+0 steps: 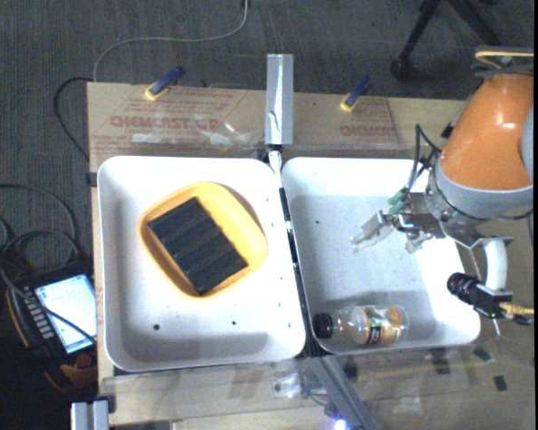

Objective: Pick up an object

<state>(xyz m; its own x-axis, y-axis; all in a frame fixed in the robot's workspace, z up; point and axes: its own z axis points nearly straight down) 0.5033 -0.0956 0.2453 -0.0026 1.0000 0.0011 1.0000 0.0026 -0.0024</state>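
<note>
A yellow dish (204,238) lies in the left bin (117,330). In the right bin (341,195), a bottle (363,324) rests against the near wall, well below the gripper (369,232), whose 2 fingers hang spread, holding nothing.

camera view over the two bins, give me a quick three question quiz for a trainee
1. True or false: the plastic bottle lies on its side in the right bin.
2. Which bin holds the yellow dish with the black ridged block in it? A) left bin B) right bin
3. Fill in: the gripper hangs over the ____ bin.

Key:
1. True; it lies along the near wall, cap toward the divider.
2. A, the left bin.
3. Right; it sits apart from the bottle, with nothing between its jaws.
</note>
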